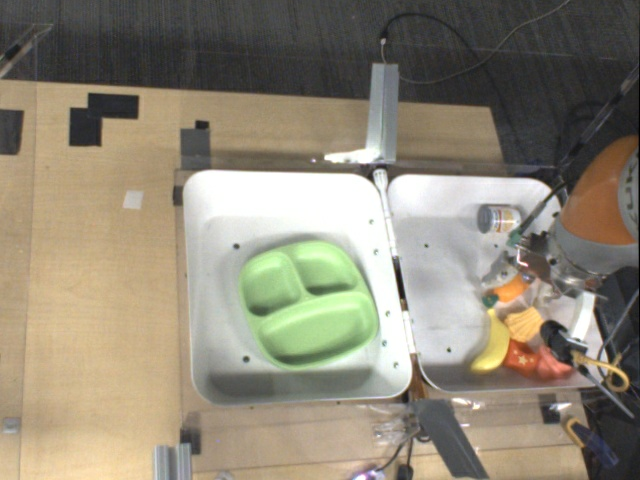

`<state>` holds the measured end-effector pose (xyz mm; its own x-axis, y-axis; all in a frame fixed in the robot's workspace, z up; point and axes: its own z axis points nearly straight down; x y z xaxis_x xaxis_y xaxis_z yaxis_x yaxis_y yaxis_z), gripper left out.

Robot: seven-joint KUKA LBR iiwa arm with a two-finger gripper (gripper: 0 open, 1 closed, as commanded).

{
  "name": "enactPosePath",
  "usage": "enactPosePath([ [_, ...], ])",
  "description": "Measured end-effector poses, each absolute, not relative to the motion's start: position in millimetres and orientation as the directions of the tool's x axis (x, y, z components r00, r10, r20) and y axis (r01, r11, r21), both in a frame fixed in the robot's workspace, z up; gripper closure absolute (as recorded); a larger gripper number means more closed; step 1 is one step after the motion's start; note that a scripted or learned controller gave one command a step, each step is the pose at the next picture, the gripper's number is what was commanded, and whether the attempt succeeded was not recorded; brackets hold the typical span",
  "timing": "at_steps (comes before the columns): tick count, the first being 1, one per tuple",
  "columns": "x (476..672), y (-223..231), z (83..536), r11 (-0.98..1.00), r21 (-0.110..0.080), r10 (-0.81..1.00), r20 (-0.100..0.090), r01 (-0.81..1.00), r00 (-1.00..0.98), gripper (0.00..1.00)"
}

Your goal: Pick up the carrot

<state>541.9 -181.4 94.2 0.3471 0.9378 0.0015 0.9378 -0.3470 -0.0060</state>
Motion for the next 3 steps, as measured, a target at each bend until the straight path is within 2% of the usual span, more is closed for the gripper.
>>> enactPosePath([
  [1,531.5,-168,120,-0.267,-0.005,0.964,0.002,0.964,0.267,0.00],
  [2,561.5,-174,88,0.023,0.007,1.000,0.000,1.000,-0.023,0.00],
  [3,567.6,-179,145,0.021,-0.001,1.000,0.002,1.000,-0.021,0.00],
])
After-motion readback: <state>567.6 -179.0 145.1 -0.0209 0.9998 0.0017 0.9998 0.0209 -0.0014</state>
